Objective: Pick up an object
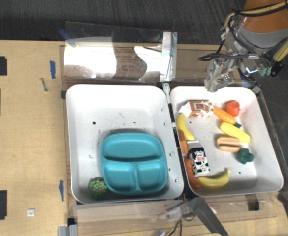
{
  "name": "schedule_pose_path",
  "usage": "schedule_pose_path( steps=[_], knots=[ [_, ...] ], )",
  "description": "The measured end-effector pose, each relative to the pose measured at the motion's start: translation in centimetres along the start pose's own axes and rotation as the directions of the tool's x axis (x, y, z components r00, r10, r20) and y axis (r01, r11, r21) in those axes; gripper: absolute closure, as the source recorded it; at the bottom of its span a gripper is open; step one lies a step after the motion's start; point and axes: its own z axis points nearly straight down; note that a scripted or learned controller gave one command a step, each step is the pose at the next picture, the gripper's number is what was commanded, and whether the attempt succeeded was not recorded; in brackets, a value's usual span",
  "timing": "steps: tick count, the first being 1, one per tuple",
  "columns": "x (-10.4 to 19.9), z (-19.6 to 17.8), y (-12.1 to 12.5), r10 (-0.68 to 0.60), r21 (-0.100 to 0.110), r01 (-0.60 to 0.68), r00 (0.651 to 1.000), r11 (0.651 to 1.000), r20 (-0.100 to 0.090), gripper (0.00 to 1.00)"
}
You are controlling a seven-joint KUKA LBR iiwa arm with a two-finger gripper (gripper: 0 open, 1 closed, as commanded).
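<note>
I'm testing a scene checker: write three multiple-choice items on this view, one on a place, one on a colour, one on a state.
1. Where is the teal tray?
A. left bin
B. right bin
C. on the bench outside the bins

2. What colour is the toy ball beside the tray?
A. red
B. green
C. white

3. Where is the gripper?
A. pressed on the tray
B. above the right bin's far rim
C. down on the banana

Key: 1 A, the tray lies in the left bin. 2 B, it looks green. 3 B, it hangs over the far edge of the right bin, clear of the banana.
</note>
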Motion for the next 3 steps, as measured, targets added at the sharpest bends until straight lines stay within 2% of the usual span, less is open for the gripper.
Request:
schedule_pose_path(
  steps=[1,2,3],
  knots=[
    [1.3,-3.4,-3.9,-0.137,0.0,0.137,0.991,0.991,-0.002,1.0],
    [3.9,-5.9,-12.1,-0.224,0.001,0.224,0.975,0.975,-0.005,1.0],
    [4.4,-4.3,-13.8,-0.388,-0.007,0.388,0.921,0.921,-0.006,1.0]
  ],
)
